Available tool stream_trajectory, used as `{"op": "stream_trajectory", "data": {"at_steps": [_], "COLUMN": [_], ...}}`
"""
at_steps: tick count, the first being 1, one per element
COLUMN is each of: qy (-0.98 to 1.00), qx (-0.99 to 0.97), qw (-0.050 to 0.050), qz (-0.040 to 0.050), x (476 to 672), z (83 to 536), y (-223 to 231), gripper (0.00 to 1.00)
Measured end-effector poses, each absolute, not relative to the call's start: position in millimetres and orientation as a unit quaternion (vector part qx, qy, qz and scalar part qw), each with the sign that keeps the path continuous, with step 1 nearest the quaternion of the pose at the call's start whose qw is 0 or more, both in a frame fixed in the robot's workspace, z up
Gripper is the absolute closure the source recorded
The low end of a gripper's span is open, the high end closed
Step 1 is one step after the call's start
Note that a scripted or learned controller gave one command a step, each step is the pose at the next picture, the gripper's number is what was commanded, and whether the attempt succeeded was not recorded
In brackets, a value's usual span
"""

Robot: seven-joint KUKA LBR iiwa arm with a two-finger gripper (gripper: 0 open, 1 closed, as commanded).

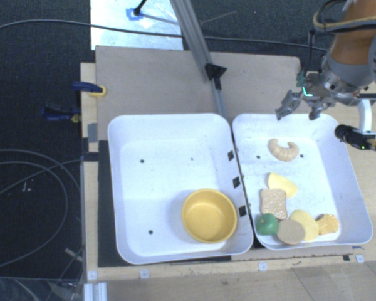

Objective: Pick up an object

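Note:
My gripper (299, 108) hangs above the far edge of the right bin (351, 187), fingers spread and nothing between them. A little below it in that bin lies a tan croissant (283, 149). Nearer the front lie a yellow wedge (282, 184), a square cracker (273, 202), a green piece (267, 224), a round beige disc (291, 232), a pale yellow piece (308, 223) and a small ridged yellow piece (328, 223). A yellow bowl (208, 216) sits in the left bin (144, 143).
A grey pole (194, 36) slants from the top down to the gap between the bins. Blue and yellow clamps (88, 89) grip the bench's left edge. Cables lie on the dark floor at left.

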State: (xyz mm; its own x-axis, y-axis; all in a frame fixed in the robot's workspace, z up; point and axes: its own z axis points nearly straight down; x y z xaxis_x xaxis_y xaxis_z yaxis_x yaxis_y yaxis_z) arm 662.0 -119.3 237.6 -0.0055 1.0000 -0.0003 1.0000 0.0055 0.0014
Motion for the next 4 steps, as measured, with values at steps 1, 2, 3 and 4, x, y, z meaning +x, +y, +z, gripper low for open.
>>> {"op": "stream_trajectory", "data": {"at_steps": [1,2,3,4], "qy": [0.709,0.708,0.707,0.707], "qx": [0.705,0.706,0.707,0.707], "qw": [0.001,0.000,-0.001,-0.001], "qz": [0.0007,-0.0006,-0.0011,-0.0009], "x": [662.1,656.8,658.4,657.9], "z": [238.0,194.9,139.3,88.2], "y": [-119.3,-117.1,-126.7,-126.2], "gripper": [0.00,0.00,0.00,0.00]}}
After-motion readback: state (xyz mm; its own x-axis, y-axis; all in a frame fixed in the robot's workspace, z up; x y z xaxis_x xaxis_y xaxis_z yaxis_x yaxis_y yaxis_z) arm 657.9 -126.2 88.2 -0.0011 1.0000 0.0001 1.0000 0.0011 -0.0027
